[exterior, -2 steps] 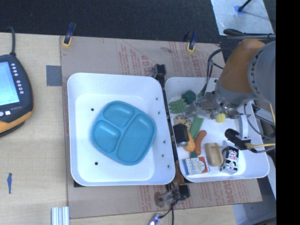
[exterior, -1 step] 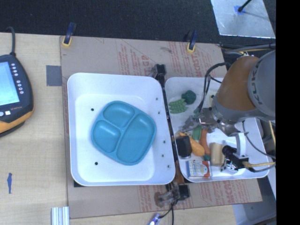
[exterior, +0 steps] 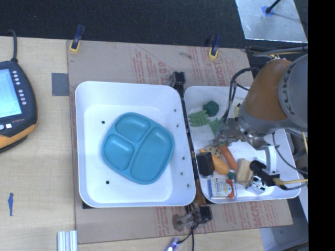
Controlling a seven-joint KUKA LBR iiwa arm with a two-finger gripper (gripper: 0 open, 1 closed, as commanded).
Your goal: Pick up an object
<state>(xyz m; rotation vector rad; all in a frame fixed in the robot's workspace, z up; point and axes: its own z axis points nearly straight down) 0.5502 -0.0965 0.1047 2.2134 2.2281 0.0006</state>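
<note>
Carrot point(exterior: 227, 153) lies apparently just beneath the tool point(exterior: 226, 138), opening unclear.

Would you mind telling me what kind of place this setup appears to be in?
Probably a robotics lab bench: a robot arm reaches over two white bins, cardboard is clamped to the tabletop, and a teach pendant lies at the left.

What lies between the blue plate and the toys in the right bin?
In the camera view, bare white floor of the left bin and the two bins' touching rims lie between the blue plate and the toys.
</note>
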